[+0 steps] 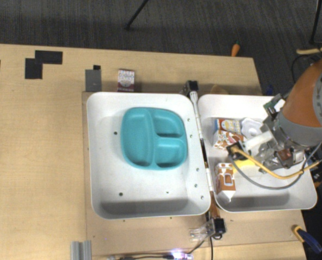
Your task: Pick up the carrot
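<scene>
From here I see the arm point(307, 104) reaching into the right bin point(291, 199), its gripper point(269, 156) buried among cables and packets point(226, 177). I cannot tell whether its fingers are apart or together. I cannot make out the carrot. The left bin point(101, 145) holds a teal tray point(153, 137).

Glossy white plastic bins point(145, 199), matt teal plastic tray point(153, 137) (smooth), pale wood bench point(36, 161).
</scene>
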Controlling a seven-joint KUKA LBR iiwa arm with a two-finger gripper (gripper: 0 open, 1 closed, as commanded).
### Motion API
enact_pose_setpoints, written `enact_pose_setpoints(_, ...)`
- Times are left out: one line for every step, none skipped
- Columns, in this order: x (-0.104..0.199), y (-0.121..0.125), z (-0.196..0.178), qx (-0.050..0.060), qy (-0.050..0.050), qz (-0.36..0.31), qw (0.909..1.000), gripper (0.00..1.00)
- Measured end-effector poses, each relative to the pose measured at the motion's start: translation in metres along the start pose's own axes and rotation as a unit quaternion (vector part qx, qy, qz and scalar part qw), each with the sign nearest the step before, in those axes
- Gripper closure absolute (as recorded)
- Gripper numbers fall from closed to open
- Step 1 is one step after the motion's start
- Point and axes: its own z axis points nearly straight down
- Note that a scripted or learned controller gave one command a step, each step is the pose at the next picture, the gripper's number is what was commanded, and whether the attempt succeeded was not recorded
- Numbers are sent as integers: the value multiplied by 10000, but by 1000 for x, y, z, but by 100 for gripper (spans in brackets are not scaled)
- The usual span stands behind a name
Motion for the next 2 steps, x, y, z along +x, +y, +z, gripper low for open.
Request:
enact_pose_setpoints(10, 34, -101, -49, 74, 299, 9995, 100)
enact_pose_setpoints(-48, 122, -102, -57, 39, 577, 9983, 100)
